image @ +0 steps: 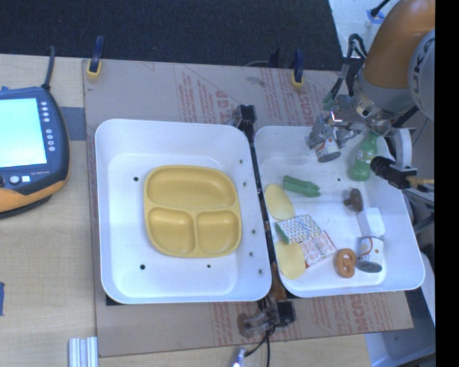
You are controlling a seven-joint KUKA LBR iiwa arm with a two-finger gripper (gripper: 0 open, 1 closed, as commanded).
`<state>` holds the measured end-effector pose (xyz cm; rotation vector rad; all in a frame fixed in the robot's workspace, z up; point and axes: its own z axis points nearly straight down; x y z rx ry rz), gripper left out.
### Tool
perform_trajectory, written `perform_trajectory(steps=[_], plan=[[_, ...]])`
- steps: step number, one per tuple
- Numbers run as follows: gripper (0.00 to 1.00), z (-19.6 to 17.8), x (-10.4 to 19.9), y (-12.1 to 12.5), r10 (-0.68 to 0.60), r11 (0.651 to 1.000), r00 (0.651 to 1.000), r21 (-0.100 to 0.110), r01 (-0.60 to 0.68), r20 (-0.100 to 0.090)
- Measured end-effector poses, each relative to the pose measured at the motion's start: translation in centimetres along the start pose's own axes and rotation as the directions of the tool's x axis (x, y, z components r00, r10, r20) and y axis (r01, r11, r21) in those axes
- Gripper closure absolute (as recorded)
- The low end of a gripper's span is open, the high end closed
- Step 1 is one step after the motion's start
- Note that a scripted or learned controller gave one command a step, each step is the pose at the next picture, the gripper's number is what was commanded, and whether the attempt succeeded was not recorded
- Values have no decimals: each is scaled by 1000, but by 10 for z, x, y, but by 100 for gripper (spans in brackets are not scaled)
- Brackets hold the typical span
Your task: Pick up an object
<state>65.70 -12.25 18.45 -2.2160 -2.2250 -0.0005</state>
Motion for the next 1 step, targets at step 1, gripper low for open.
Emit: perform_trajectory(steps=[1], plan=[[100, -7, 50, -19, -2, 1000, 1000, 3, 2, 2]])
